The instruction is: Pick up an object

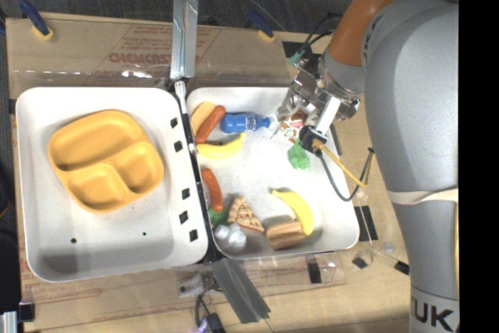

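Worktop (93,43) under cardboard carries two shallow white bins side by side, seen from above. Farthest left of the claw, the left bin (47,246) holds a yellow divided tray (105,158), well apart from the arm's reach. Across the divider from it, the right bin (335,234) holds a scatter of toy food. Left of the claw lie a hot dog (207,122), a blue bottle (244,122) on its side, and a yellow banana (220,149) curving just under both. Below and left of the claw, a reddish sausage (212,188) lies along the divider, with a waffle-patterned wedge (244,215), a silver rounded piece (230,238) and a brown bun-like piece (284,234) near the bin's front edge. A second banana (296,210) rests below the claw, well apart from it. A small green object (298,157) sits just beneath the claw, close to it; contact cannot be told. The claw (299,127) hangs at the right bin's far right side, above a small red-and-white item (290,130); how far it is open, and whether it has hold of anything, cannot be told from here. Behind it, the grey arm (413,90) with its orange band (360,15) reaches in from the right.
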You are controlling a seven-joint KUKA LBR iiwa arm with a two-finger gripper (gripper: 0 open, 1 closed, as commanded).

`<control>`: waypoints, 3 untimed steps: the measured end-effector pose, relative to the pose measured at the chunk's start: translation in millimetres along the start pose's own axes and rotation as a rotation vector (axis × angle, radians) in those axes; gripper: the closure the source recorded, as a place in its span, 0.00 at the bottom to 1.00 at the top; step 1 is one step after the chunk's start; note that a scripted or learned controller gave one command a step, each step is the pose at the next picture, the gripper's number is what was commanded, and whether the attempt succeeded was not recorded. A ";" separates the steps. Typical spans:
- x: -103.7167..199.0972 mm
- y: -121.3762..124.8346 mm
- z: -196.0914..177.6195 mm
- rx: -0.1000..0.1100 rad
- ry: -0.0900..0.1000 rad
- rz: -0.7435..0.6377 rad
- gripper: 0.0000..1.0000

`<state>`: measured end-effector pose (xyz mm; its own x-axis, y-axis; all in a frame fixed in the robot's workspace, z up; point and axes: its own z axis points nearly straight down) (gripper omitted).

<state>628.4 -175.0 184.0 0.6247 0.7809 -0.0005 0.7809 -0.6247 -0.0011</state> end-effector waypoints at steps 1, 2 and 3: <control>-20.2 -49.7 -19.2 0.006 -0.002 0.165 1.00; -51.1 -74.6 -117.2 -0.005 0.004 0.196 1.00; -16.4 -113.2 -82.7 0.006 -0.002 0.343 1.00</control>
<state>529.8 -117.1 266.9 0.8507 0.5256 -0.0043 0.5255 -0.8508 -0.0064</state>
